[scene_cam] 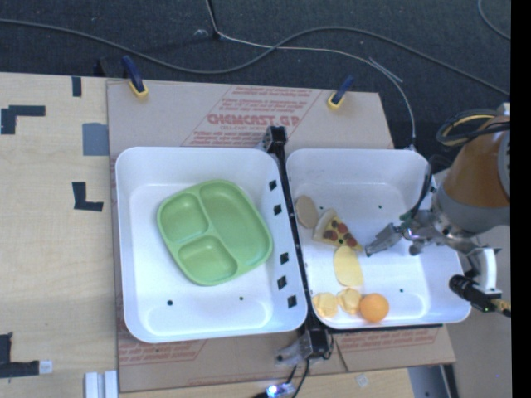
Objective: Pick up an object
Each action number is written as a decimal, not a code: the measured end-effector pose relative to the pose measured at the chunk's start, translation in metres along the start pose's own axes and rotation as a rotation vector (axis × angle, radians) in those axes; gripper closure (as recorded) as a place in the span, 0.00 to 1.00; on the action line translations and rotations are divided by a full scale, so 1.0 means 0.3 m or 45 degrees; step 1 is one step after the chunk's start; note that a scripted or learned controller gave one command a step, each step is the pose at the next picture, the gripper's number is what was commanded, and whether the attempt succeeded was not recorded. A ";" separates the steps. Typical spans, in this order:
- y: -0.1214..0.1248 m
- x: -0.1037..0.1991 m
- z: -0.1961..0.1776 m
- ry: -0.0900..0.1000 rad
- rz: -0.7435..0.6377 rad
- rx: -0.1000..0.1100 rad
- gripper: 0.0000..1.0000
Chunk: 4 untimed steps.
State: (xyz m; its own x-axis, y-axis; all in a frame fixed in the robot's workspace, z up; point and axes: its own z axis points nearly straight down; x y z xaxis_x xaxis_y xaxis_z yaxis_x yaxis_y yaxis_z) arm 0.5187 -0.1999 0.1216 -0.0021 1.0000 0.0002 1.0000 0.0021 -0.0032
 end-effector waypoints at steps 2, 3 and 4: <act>0.004 -0.002 0.085 -0.006 0.002 -0.008 1.00; -0.007 0.008 -0.057 0.000 0.002 -0.005 1.00; -0.004 0.043 -0.221 -0.001 0.000 -0.008 1.00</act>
